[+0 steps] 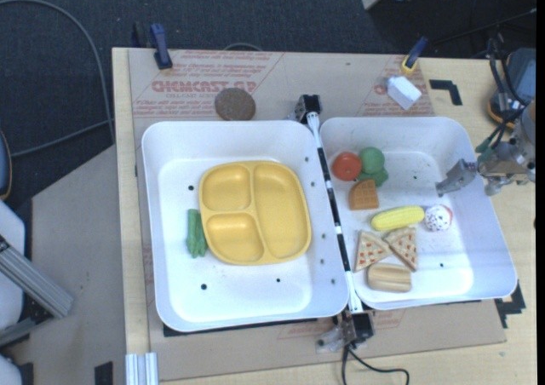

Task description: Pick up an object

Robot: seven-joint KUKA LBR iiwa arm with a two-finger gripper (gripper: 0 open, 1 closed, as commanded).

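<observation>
The right bin [477, 285] holds several toy foods: a red tomato [346, 165], a green vegetable [372, 161], an orange wedge [364, 196], a yellow corn cob [397, 218], a white ball with red dots [438, 218], two pizza slices [371, 249] [404, 246] and a tan bread roll [389, 277]. My gripper [477, 177] hangs over the right side of this bin, above and to the right of the dotted ball. Nothing shows in its grasp.
The left bin [170, 290] carries a yellow divided plate [254, 210] and a green pea pod [196, 232] beside it. On the bench behind the bins lie a brown disc [234, 105], a white block [404, 91] and two blue clamps [159, 44] [415, 53].
</observation>
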